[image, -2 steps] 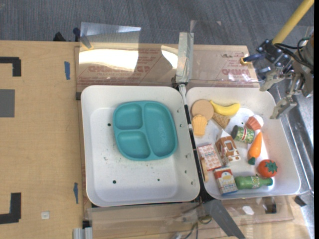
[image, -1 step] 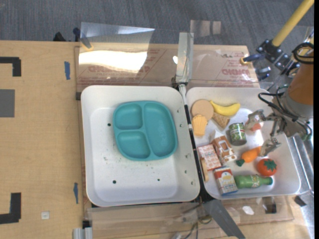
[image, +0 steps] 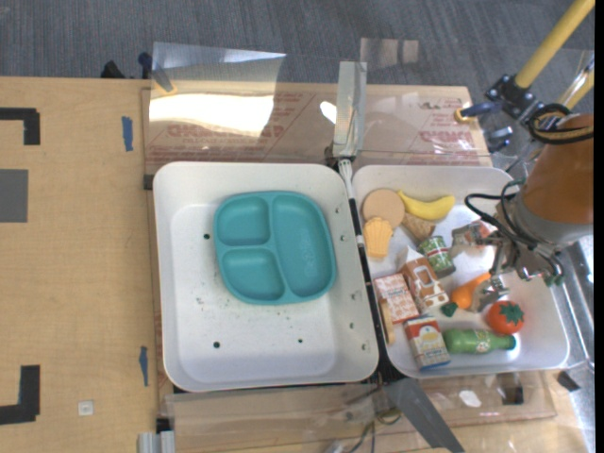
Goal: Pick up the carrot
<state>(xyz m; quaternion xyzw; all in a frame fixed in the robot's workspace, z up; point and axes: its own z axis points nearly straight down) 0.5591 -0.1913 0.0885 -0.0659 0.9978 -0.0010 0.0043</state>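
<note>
Two white bins (image: 179,253) sit side by side. One teal plate (image: 274,246), one banana (image: 425,205), one tomato (image: 505,317), one carrot (image: 467,293).

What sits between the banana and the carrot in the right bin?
In the camera view, a small green-labelled can stands between the banana and the carrot, and the gripper is right beside the carrot.

Teal divided plate (image: 275,247); white bins (image: 179,281); orange carrot (image: 468,292); yellow banana (image: 427,205); red tomato (image: 505,317); green bottle (image: 479,341).
</note>
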